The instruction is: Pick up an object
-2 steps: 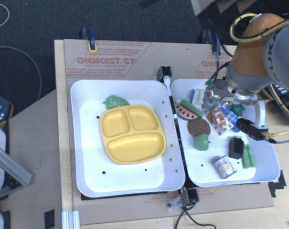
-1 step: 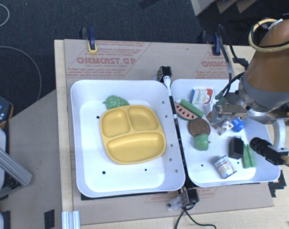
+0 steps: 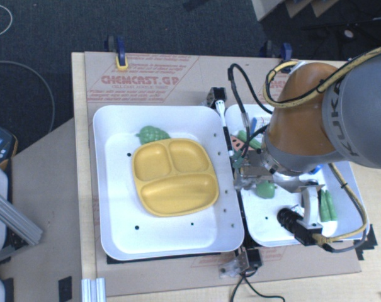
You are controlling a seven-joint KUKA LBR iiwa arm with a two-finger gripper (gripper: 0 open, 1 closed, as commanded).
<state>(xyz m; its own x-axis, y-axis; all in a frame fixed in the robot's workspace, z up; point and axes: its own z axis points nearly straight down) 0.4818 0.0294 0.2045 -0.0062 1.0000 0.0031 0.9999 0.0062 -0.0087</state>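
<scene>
Currently your hand [image 3: 250, 180] sits low in the right bin [image 3: 266, 228] by a green object [image 3: 264, 189]; can't tell its state.

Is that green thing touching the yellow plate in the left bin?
Touching, as far as the camera view shows: the green thing sits right against the yellow plate's upper left rim with no white bin floor between them; the rim may overlap it slightly.

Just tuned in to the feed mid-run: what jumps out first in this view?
The yellow divided plate sits in the middle of the left bin, with a small green object at its far edge. The arm's orange band looms over the right bin, where the gripper is low near the bin's left wall beside a green item.
</scene>
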